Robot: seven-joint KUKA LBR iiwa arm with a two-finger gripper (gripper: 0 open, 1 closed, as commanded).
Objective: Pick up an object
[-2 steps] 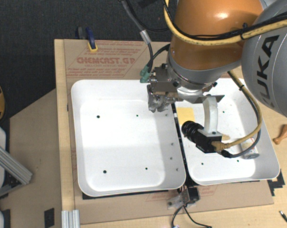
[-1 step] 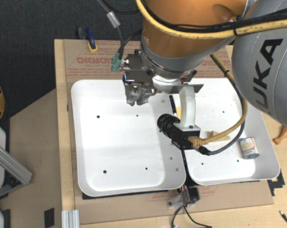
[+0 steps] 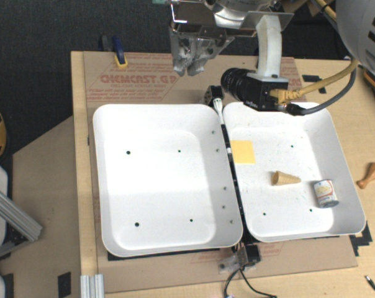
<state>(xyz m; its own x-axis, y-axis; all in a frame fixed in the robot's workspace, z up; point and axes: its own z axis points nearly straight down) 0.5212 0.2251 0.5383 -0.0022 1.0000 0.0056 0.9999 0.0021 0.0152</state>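
**Item 1: gripper**. You had it at the top centre of the frame, over the brown board beyond the far edges of the 2 bins. From this angle you could not tell whether it was released or clenched.

**Item 2: left bin**. White and shallow, it lay at centre-left of the frame, with 4 small dark dots on its floor.

**Item 3: right bin**. White and shallow, it lay at centre-right and met the left bin along a dark seam. It held 3 things, all well apart from the gripper.
- **3a: yellow square**. It lay flat at the bin's left side, just beside the seam.
- **3b: tan cone**. It lay on its side with the tip toward the right, below and right of the yellow square.
- **3c: small cylinder**. It had a blue and white label and lay near the cone's tip, toward the bin's lower right corner.

**Item 4: blue and yellow clamp**. It sat at the board's far edge, upper left of the frame.

**Item 5: orange piece**. It sat at the right edge of the frame, outside the right bin.
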